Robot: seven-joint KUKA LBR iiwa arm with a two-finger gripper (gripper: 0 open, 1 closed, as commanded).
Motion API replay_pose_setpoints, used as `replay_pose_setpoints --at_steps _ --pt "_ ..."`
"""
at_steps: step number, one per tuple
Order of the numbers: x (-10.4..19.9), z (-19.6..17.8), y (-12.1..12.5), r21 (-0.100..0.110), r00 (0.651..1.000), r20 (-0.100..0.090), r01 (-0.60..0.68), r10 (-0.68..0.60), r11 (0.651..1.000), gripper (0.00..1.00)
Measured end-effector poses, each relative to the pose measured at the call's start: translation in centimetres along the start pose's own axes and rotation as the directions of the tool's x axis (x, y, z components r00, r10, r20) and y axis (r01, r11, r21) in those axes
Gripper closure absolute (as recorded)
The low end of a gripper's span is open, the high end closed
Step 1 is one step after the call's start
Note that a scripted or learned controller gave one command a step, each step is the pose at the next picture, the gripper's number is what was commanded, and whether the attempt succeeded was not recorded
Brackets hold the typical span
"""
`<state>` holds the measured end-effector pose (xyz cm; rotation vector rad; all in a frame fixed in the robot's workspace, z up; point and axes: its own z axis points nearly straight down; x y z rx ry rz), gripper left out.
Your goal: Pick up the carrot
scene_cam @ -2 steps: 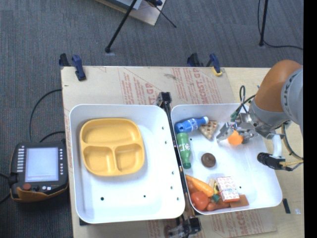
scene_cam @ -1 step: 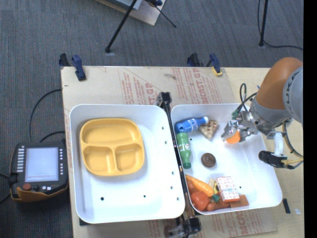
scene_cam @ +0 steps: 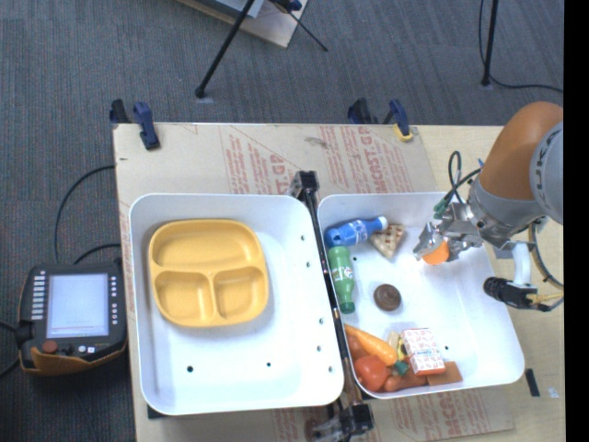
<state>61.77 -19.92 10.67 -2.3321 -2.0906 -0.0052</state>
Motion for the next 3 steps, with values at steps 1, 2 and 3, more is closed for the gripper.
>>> replay_pose_setpoints --at_steps 1,2,3 --pt "-0.1 -0.9 0.0 0.0 1.0 -0.003 -0.003 0.003 1.0 1.0" --pt "0.1 1.9 -3.3 -0.001 0.959 0.007 0.283 -0.283 0.959 1.0" --pt "7.6 -6.6 -9.7 -0.002 0.9 0.008 0.435 -0.435 0.9 1.0"
